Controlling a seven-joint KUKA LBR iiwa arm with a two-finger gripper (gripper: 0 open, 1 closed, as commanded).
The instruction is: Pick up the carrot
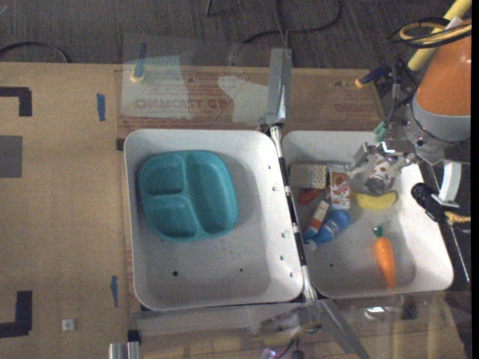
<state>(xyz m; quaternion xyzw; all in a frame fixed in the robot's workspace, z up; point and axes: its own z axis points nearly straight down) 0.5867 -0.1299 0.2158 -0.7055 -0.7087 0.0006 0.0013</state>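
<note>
the approach step is judged under way as the hand (pixel 372 168), its grip state untellable, is poised above the right bin (pixel 434 275), where a descent toward the carrot (pixel 385 261) is called for.

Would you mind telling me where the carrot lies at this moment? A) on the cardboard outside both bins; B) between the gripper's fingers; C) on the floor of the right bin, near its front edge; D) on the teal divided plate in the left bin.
C: the carrot lies on the white floor of the right bin, below the banana and apart from the gripper.
</note>
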